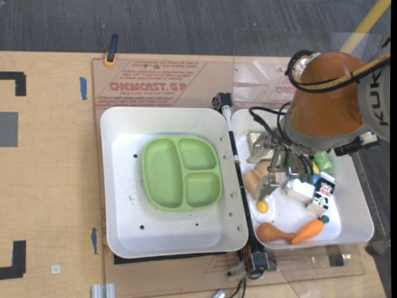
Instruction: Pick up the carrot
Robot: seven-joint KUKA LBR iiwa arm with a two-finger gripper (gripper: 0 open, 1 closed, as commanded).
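Carrot (308, 231) lying at the near edge of the right bin (360, 219), tip toward an orange pear-shaped toy (273, 232) just beside it, pincer (271, 180) hanging above the bin's left side over a fried-egg toy (263, 207), finger state unclear, green divided plate (182, 172) in the left bin (118, 185)

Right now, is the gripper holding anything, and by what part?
Nothing is held. The gripper hovers over the right bin, while the carrot lies apart near the bin's front edge.

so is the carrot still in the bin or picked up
In the bin. The carrot lies on the floor of the right bin near its front edge, apart from the claw, which hangs above a fried egg.
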